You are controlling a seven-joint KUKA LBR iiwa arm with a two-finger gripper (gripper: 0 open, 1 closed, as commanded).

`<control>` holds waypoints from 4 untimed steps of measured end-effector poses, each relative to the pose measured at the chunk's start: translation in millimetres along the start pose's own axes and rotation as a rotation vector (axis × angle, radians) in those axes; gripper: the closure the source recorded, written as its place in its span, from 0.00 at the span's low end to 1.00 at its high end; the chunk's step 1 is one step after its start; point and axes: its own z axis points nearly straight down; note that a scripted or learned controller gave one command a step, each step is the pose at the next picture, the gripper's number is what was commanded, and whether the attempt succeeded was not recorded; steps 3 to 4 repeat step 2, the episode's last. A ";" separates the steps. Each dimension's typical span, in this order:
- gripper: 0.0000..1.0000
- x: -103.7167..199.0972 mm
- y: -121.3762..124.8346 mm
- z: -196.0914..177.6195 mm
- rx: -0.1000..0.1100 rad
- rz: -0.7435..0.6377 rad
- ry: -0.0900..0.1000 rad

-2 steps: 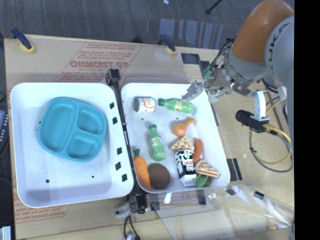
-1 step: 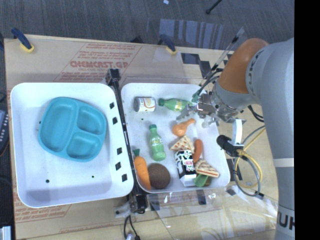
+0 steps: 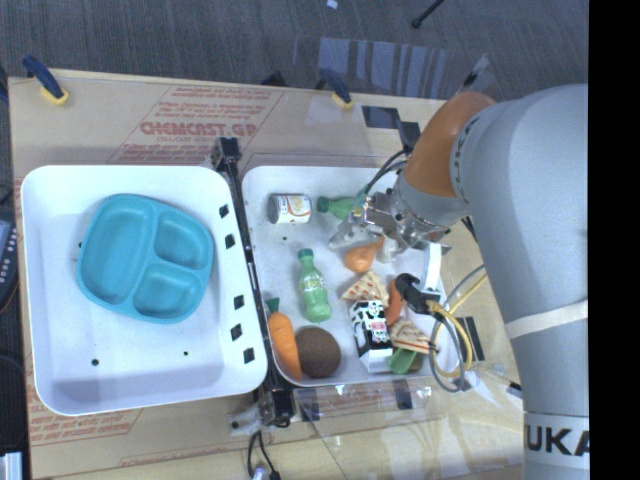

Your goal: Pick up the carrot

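Observation:
The carrot [image 3: 283, 338], orange with a green top, lies near the front left corner of the right bin [image 3: 262, 190], beside a brown ball [image 3: 318, 352]. My gripper [image 3: 366, 232] hangs over the middle of that bin, well behind and to the right of the carrot. A small orange item [image 3: 360, 258] shows just below the gripper, touching or nearly touching it. The grey arm with its orange band [image 3: 440, 153] hides the bin's right side.
The right bin also holds a can [image 3: 290, 208], a green bottle [image 3: 313, 286], a green item [image 3: 340, 206], a pizza slice [image 3: 366, 289] and a cow-patterned carton [image 3: 372, 326]. The left bin [image 3: 60, 368] holds a blue divided plate [image 3: 146, 256]. Cables [image 3: 450, 338] run along the right.

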 end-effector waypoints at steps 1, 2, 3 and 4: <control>1.00 1.1 1.5 -13.1 0.000 -0.007 0.002; 1.00 56.9 -42.1 -96.0 -0.015 0.191 0.001; 1.00 56.9 -42.1 -96.0 -0.015 0.191 0.001; 1.00 56.9 -42.1 -96.0 -0.015 0.191 0.001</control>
